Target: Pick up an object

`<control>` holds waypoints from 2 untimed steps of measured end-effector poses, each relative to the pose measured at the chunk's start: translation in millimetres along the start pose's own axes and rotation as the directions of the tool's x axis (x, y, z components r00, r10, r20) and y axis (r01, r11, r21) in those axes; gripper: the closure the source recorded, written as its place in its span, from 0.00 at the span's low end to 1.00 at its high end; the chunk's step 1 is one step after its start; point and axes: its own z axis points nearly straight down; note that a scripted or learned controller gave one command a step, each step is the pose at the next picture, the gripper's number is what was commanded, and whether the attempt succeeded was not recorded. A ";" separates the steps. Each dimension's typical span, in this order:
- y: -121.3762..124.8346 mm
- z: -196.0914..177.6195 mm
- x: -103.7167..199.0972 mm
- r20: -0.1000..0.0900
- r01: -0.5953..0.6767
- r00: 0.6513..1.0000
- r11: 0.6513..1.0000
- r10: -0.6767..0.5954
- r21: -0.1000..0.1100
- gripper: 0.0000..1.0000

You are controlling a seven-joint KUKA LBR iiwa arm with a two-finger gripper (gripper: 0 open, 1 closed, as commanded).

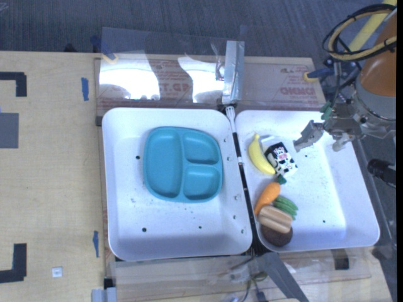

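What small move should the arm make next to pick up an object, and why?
Probably lower the gripper leftward toward the black and white toy. It hovers open above the right bin, holding nothing, and that toy beside the banana lies closest.

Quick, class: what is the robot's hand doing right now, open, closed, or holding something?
Hand: open, holding nothing, above the right bin, to the right of the banana.

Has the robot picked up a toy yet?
Not yet. The hand hangs over the right bin with nothing in it. The banana, carrot and burger all lie in the bin. It has to go down, grab one and lift it.
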 end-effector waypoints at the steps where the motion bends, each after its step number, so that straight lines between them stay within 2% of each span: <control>1: 67.5 99.1 21.2 0.001 -0.206 0.978 0.978 0.206 0.008 0.00; 2: 74.9 190.4 0.3 -0.001 -0.094 0.996 0.996 0.094 -0.009 0.00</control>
